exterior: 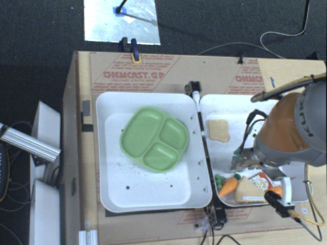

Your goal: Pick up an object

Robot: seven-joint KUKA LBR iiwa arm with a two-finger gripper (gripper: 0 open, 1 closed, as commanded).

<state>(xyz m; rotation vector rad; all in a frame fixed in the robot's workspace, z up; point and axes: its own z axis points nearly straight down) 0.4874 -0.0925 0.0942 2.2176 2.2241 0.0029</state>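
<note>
gripper [240, 161]: lowered into the right bin [225, 106]
jaws: opening cannot be told
carrot [228, 186]: lying just below the jaws
green tray [155, 139]: well left

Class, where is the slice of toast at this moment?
The toast lies flat in the right bin, near its upper left, beside the divider between the bins and above the carrot.

Dark carpet floor [214, 14]; shiny metal sheet [121, 13] lying on it.
</note>
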